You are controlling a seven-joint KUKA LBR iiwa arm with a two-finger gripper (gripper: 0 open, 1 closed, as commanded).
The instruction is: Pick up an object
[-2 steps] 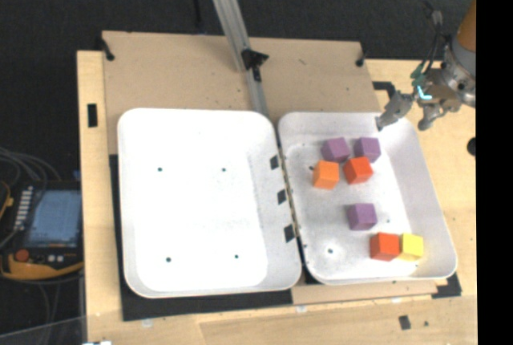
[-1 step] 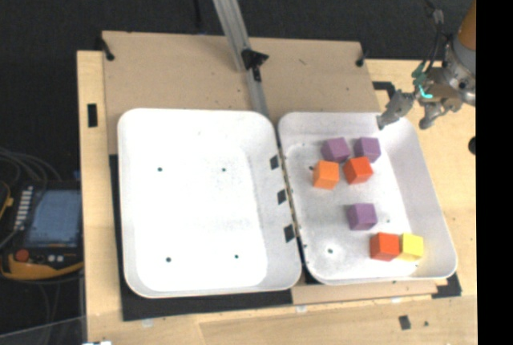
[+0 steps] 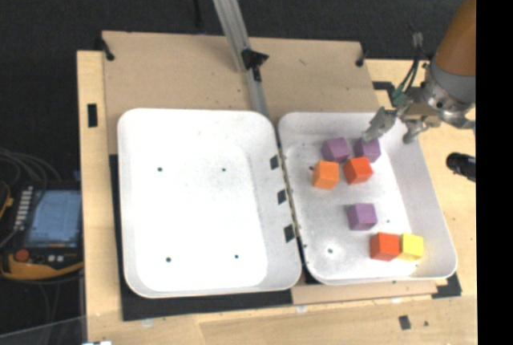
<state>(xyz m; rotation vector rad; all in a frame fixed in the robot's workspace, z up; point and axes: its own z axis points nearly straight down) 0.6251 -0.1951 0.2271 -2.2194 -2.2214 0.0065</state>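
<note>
Nearest the camera, a red cube [image 3: 385, 245] and a yellow cube [image 3: 412, 245] are sitting side by side, touching, in the near right corner of the right bin [image 3: 425, 199]. Just behind them a lone purple cube [image 3: 361, 215] is resting apart from the rest.

Farther back, a cluster of four is crowding together: an orange cube [image 3: 325, 174] and a red-orange cube [image 3: 357, 169] in front, with a purple cube [image 3: 336, 148] and a second purple cube [image 3: 369, 148] behind (the second one partly covered by a finger).

The gripper [image 3: 395, 127] is hanging over the far right part of this bin, its two fingers spread apart and gripping nothing. The left finger tip is overlapping the far purple cube of the cluster; whether it is touching cannot be told. The other finger is sitting near the bin's far right rim. The grey arm with its orange band [image 3: 458, 42] is reaching in from the right.

The left bin [image 3: 196, 199] is lying just beside the right one, joined along the middle edge. Both are resting on a tan bench [image 3: 200, 66]. A metal strut [image 3: 228, 6] is slanting down from the top toward the bins' junction.
</note>
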